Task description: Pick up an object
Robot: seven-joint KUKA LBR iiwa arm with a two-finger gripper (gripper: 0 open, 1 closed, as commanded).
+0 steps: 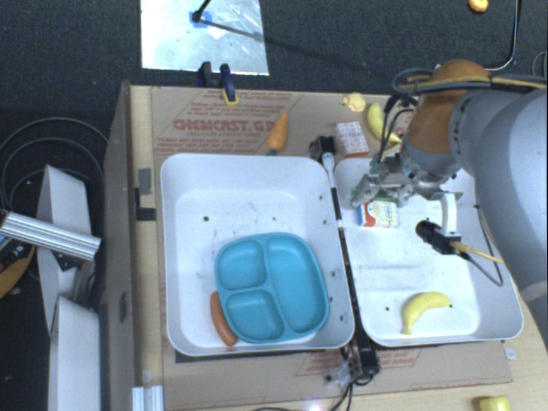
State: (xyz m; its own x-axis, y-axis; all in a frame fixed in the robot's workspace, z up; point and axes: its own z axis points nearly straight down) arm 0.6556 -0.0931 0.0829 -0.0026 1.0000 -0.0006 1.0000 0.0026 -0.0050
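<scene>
My gripper (379, 192) hangs over the far left part of the right bin (497, 315), reaching in from the right. Directly below and in front of it lies a small white carton with red and blue print (378, 216), partly covered by the gripper. I cannot tell whether the gripper touches the carton. A yellow banana (425, 307) lies near the front of the same bin. In the left bin (188, 229) a blue divided plate (271, 286) rests toward the front, with an orange-brown sausage (222, 319) along its left front edge.
On the cardboard behind the bins lie a carrot (278, 131), a small pale box (351, 137), another banana (376, 120) and a small yellow piece (354, 102). Blue clamps (216, 75) sit at the far edge. The grey arm (505, 161) covers the right bin's far right.
</scene>
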